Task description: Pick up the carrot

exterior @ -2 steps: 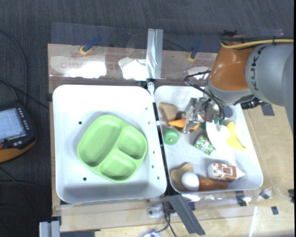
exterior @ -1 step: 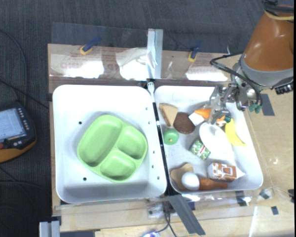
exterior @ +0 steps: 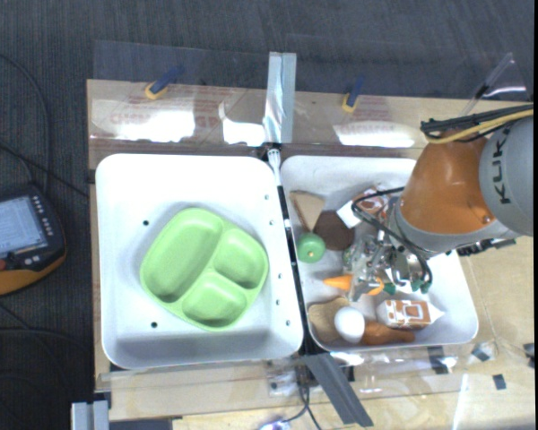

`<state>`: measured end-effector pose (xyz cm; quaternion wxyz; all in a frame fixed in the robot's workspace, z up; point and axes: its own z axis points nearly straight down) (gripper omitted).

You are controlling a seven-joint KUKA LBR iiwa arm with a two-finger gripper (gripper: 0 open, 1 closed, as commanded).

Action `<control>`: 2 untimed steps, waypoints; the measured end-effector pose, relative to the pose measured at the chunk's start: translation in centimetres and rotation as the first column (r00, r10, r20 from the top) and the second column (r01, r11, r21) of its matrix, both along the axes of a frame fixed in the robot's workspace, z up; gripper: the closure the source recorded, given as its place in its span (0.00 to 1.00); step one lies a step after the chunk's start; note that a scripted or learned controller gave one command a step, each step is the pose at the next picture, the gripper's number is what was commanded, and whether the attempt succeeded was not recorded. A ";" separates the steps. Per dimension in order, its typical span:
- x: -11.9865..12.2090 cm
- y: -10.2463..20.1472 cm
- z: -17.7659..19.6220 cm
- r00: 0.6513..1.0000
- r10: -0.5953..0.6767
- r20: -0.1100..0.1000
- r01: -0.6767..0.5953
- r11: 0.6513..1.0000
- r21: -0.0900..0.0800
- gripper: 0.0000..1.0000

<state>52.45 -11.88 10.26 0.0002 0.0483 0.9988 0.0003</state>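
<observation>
We judge the carrot [exterior: 339, 283] light, stiff and smooth, best pinched across its thicker middle; we cannot tell the gripper's [exterior: 373, 271] state

Pincer [exterior: 369, 271] over right bin [exterior: 462, 316], just beside carrot [exterior: 339, 283].

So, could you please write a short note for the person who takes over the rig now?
Gripper: low in the right bin, directly over the carrot; whether it grips cannot be told.
Carrot: lies in the right bin, near its left wall, below the green ball and above the white egg.
Left bin: holds the green divided plate.
Done: the approach.
Left: a confirmed grasp and the lift.
</observation>
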 end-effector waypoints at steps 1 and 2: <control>1.9 5.5 8.1 0.997 -0.079 0.003 0.079 0.997 0.000 1.00; 1.9 5.4 8.6 0.997 -0.079 -0.002 0.079 0.997 -0.001 1.00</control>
